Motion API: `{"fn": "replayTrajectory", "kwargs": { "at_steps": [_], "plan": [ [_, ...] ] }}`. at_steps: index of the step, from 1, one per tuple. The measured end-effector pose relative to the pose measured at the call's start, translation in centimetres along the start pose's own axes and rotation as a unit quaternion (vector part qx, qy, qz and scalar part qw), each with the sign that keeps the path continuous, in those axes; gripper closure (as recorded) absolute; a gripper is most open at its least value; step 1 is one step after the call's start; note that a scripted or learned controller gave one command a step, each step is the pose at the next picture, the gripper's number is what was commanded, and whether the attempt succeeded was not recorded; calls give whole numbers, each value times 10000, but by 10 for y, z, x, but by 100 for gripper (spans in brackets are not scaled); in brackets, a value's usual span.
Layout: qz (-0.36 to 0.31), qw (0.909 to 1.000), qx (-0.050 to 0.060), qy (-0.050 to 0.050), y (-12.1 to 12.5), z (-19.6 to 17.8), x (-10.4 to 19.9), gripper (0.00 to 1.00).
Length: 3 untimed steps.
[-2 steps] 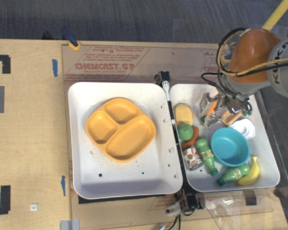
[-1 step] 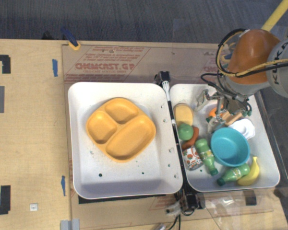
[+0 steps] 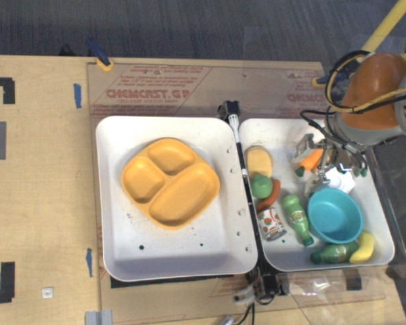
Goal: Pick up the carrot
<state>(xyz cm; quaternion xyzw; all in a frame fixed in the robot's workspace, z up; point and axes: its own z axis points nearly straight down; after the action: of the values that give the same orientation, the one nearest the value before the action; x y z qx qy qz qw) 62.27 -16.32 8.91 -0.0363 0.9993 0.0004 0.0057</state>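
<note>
Looking at the carrot (image 3: pixel 312 159), it sits in the upper middle of the right bin (image 3: pixel 379 212), tilted, its green end toward the lower left. My guess is it's a light, stiff plastic toy, a bit slick, so grabbing across the orange middle seems safest. The gripper (image 3: pixel 323 162) is right down on it, coming in from the upper right of the frame under the arm's orange band (image 3: pixel 372 87). Whether the gripper is apart or clamped on the carrot, I honestly can't tell. A blue bowl (image 3: pixel 334 214) sits just below.
</note>
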Motion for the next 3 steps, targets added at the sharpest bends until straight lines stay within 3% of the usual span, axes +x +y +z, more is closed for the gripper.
{"fn": "replayTrajectory", "kwargs": {
  "at_steps": [1, 2, 3],
  "plan": [
    [-3, 10000, 14, -78, 1, -15, -5, 100],
    [-4, 10000, 12, -69, 1, -14, -5, 0],
    [650, 9979, 9, -8, -52, 0, 29, 0]
  ]
}}
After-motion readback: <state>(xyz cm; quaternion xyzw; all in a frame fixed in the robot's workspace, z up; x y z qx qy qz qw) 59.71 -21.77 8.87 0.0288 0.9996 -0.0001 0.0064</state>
